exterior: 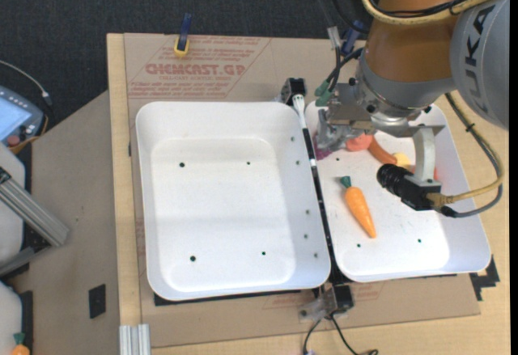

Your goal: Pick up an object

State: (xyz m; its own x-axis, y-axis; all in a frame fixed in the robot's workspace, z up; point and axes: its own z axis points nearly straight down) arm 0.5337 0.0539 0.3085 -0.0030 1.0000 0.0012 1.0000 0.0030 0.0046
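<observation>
Orange carrot [359, 210] x1 in right bin [461, 252]; pincer [332, 139] (state unclear) near bin wall.

I see the cardboard-covered bench [121, 183] across the frame's middle. On it, two white bins sit touching: the left bin [222, 200] at centre, the right bin [405, 256] toward lower right.

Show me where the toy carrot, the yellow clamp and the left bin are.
toy carrot [360, 210]: camera view, middle of its orange body.
yellow clamp [183, 44]: camera view, its yellow base on the cardboard.
left bin [218, 208]: camera view, bare white floor.
</observation>
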